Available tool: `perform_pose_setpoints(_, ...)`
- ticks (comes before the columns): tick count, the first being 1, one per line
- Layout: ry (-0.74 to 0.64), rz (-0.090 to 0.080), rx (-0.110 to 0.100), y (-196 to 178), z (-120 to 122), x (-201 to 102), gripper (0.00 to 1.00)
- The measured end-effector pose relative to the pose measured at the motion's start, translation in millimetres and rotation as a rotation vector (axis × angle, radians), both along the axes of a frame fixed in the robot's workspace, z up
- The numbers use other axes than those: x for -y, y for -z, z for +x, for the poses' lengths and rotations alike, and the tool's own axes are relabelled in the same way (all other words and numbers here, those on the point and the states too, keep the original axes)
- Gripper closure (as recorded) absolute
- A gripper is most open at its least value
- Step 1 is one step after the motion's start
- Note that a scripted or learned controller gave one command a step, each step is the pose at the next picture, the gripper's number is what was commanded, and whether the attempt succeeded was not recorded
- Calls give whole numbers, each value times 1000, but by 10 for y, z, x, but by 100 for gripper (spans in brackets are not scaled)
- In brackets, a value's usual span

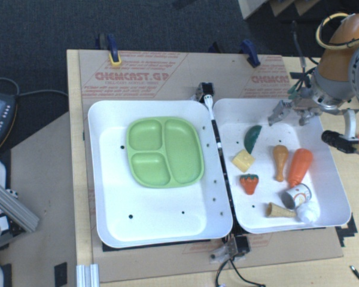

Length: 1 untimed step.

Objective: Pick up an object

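Camera view
Claw (293, 113): at the far edge of the right bin (338, 187), hanging from the grey wrist with its orange band; two fingers spread apart, nothing between them.
Right bin contents: all lie nearer the camera than the claw.
Green piece (252, 137): dark green, closest thing to the claw, just left of it and toward the camera.
Cheese (243, 160): pale yellow wedge, beyond the green piece from the claw, close beside it.
Strawberry (249, 183): red with a green top, further toward the camera than the cheese.
Drumstick (280, 161): tan, lengthwise below the claw, just beside the carrot.
Carrot (298, 167): orange, right of the drumstick.
Can (298, 195): small, white-labelled, lying at the carrot's near end.
Cone (279, 210): tan, at the bin's near edge, farthest from the claw.
Left bin (107, 178): well left of the claw; holds a green plate (165, 152) with three compartments.
Table (81, 130): brown board under both bins.
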<state>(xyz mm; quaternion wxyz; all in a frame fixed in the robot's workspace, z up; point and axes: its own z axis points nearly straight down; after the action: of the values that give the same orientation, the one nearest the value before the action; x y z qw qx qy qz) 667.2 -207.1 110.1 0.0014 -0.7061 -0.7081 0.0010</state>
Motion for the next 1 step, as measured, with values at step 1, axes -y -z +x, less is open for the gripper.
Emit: perform_pose_setpoints(1,0,1,0,263,1,-15,0)
